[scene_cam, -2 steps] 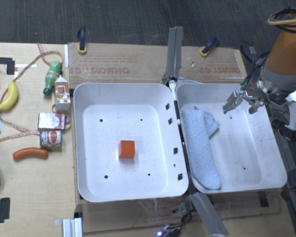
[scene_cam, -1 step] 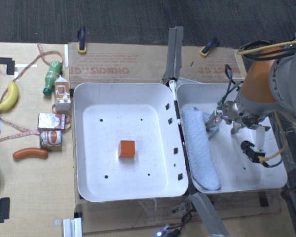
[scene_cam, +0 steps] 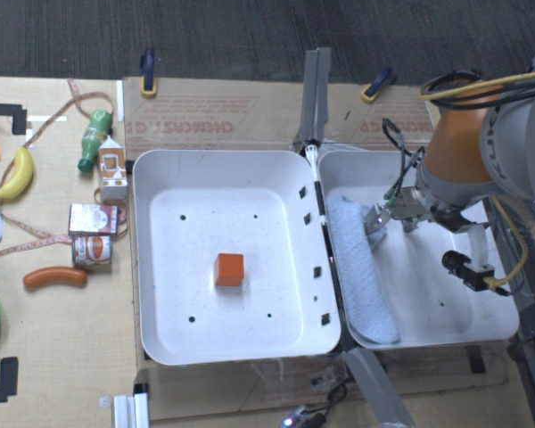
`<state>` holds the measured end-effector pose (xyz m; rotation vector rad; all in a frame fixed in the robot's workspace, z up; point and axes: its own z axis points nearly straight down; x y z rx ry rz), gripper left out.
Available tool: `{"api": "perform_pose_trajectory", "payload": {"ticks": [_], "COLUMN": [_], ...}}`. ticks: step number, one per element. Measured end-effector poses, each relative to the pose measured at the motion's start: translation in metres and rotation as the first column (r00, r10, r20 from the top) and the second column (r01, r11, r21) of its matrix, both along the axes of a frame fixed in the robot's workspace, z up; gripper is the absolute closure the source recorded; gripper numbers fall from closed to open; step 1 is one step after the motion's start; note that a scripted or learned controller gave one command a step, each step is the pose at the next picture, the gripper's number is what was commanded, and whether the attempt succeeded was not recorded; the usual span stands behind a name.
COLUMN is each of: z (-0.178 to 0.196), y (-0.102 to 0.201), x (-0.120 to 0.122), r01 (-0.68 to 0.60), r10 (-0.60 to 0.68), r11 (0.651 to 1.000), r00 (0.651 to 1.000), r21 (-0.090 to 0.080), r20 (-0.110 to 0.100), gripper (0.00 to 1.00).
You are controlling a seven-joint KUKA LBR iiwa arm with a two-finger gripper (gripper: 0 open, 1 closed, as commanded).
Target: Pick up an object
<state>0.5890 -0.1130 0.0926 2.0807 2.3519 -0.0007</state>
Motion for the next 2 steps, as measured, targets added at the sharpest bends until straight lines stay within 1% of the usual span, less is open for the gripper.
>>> {"api": "perform_pose_trajectory", "payload": {"ticks": [1, 2], "z": [0.0094, 0.0094], "y": [-0.0015, -0.0017], "x": [0.0, 0.0], "r01": [0.005, 0.005], "r10": [-0.005, -0.005], "r11": [1.0, 1.0], "r00": [1.0, 1.0], "r21": [0.0, 0.0], "r20": [0.0, 0.0], "gripper": [1.0, 0.0]}}
